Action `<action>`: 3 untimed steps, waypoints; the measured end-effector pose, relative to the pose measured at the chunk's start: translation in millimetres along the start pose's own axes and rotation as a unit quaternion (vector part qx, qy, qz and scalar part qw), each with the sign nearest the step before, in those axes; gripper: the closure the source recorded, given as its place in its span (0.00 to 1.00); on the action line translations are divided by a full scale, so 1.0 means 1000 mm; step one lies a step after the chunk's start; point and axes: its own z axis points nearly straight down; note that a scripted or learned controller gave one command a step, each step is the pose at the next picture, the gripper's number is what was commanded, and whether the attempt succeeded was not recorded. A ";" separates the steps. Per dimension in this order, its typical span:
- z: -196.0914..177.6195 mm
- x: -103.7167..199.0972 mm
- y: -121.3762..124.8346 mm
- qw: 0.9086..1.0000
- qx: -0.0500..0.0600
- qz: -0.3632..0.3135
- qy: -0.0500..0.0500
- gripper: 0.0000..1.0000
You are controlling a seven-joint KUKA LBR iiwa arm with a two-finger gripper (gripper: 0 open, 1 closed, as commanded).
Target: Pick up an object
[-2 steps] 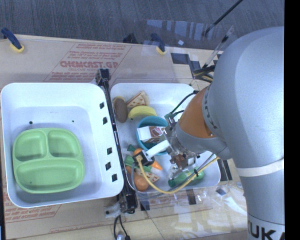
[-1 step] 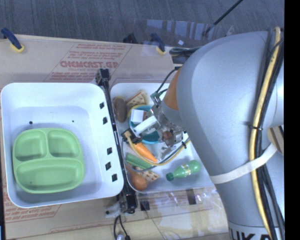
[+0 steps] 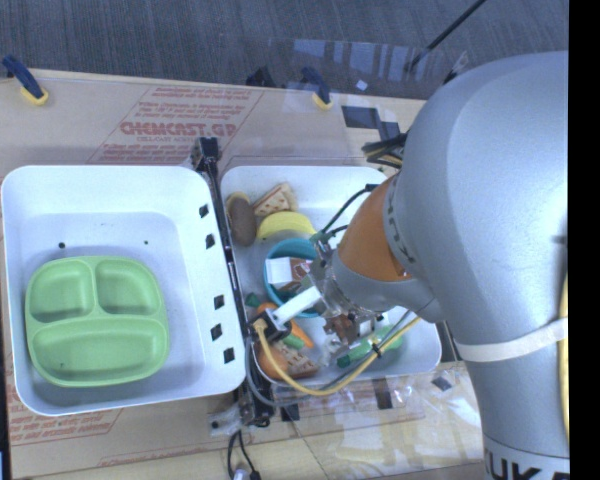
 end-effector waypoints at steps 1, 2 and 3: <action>-0.001 0.077 0.025 0.999 0.012 -0.023 -0.019 0.00; 0.000 0.070 0.023 0.999 0.004 0.038 -0.004 0.00; 0.000 0.007 0.007 0.999 0.000 0.034 -0.001 0.00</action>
